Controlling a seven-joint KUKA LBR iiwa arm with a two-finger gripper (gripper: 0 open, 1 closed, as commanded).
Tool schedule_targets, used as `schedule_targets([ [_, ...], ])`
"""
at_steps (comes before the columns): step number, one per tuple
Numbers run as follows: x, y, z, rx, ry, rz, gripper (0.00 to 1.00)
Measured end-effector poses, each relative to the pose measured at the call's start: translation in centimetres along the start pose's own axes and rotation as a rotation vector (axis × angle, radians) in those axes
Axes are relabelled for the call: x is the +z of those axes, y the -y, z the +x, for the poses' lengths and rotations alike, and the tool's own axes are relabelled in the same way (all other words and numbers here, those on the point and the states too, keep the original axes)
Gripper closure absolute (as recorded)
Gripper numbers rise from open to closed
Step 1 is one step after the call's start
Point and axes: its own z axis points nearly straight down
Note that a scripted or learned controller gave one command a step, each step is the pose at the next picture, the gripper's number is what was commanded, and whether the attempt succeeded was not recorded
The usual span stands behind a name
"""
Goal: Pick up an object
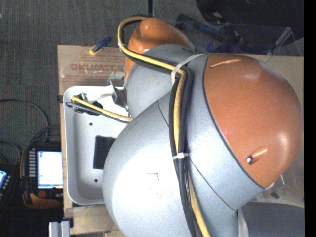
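Observation:
The grey and orange arm covers most of the camera view and hides the right bin. The left white bin (79,181) shows at the left, with a flat black rectangular object (103,152) on its floor, partly tucked under the arm. My gripper (117,94) reaches down over the bin's far end, above and apart from the black object. Most of the gripper is hidden behind the wrist, and nothing can be seen held in it.
A cardboard sheet (89,65) lies beyond the bin's far rim, with a small blue and yellow item (100,44) on it. A control pendant with a lit screen (47,169) and cables lie on the floor to the left of the bench.

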Motion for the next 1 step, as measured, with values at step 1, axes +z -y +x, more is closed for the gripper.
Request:
schedule_targets([
  [1, -1.77, -2.61, -3.90, 0.003, 0.001, -0.003, 1.00],
])
